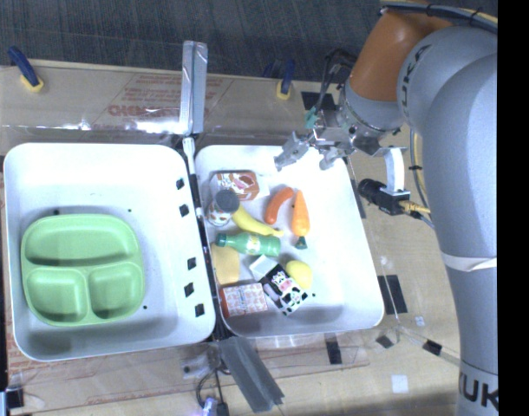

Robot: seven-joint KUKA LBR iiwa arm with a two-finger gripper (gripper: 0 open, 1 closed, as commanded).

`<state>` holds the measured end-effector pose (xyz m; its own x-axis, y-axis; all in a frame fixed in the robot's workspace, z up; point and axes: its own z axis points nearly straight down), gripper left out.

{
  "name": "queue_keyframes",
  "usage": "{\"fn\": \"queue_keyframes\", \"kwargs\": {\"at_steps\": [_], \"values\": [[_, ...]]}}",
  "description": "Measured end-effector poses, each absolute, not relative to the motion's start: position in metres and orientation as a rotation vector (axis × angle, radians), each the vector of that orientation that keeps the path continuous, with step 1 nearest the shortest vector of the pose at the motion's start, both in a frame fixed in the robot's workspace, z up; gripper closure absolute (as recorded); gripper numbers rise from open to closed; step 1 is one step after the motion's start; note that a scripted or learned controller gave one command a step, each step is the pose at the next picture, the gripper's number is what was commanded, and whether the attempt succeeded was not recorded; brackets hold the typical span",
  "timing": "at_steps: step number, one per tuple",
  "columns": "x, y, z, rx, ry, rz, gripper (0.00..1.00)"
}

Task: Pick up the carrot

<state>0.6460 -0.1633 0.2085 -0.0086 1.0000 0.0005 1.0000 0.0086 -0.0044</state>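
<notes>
Approach is the step we judge in hand: the gripper (pixel 315 150) hangs with fingers apart and empty just above the carrot (pixel 300 214), beside the banana (pixel 254 224), and must descend next.

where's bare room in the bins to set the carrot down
Left bin: bare white floor above and right of the green tray. Right bin: a bare strip along its right wall, right of the carrot. Its left and middle are crowded with food items.
</notes>
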Motion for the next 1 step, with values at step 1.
{"fn": "queue_keyframes", "kwargs": {"at_steps": [1], "values": [[0.6124,-0.2104,0.0993,-2.099,-2.334,0.003,0.0]]}}
